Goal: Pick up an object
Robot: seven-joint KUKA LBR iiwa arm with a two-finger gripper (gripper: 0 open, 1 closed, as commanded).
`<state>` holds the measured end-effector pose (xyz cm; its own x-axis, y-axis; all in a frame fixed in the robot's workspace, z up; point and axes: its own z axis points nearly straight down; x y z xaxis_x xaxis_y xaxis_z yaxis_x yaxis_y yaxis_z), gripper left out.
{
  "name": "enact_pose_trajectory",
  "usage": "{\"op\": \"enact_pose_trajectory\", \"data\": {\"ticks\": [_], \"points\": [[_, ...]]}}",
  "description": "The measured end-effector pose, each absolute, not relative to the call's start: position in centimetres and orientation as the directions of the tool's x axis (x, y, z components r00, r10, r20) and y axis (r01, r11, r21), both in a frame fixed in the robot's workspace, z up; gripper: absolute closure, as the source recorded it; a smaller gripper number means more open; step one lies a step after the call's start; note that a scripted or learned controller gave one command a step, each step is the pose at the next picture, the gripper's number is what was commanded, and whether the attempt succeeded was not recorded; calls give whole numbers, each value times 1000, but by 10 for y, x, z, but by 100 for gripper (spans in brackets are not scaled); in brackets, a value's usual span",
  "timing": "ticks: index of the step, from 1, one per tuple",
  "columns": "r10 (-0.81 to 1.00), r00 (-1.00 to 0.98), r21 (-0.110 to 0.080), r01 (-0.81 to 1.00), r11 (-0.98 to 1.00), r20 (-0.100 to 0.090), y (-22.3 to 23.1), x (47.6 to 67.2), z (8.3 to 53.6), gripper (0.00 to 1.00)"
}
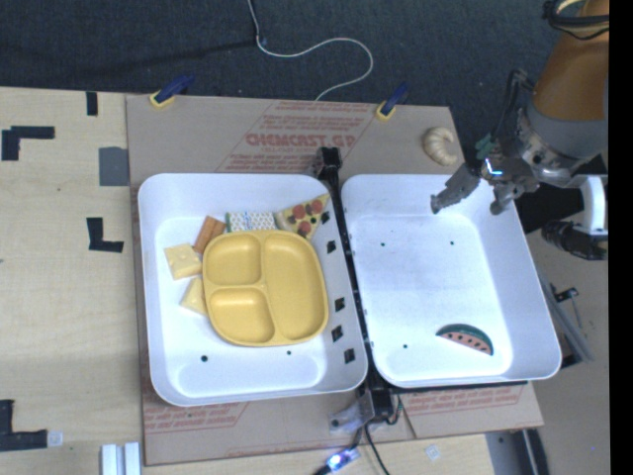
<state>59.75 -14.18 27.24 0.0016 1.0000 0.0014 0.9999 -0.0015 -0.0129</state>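
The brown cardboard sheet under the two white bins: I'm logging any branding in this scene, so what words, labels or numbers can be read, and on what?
Red print on the brown cardboard sheet, above the two white bins: a logo-like word seen upside down, too blurred to read.
Nothing else legible: the yellow divided plate and the watermelon-slice toy show no text.

Arm: bulky rounded casing, orange band uppermost, grey ring beneath. Wrist showed pale metal parts and a small teal spot. Thin dark cables ran down its left side. Gripper: two slim dark-grey fingers, angular, matte, no markings legible.
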Motion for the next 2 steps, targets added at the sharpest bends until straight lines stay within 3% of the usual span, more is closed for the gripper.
{"op": "enact_pose_trajectory", "data": {"ticks": [1, 2], "points": [[1000, -1, -2, 1000, 1, 0, -142, 599, 279, 0], [1000, -2, -6, 1000, 2, 0, -141, 600, 235, 0]]}}
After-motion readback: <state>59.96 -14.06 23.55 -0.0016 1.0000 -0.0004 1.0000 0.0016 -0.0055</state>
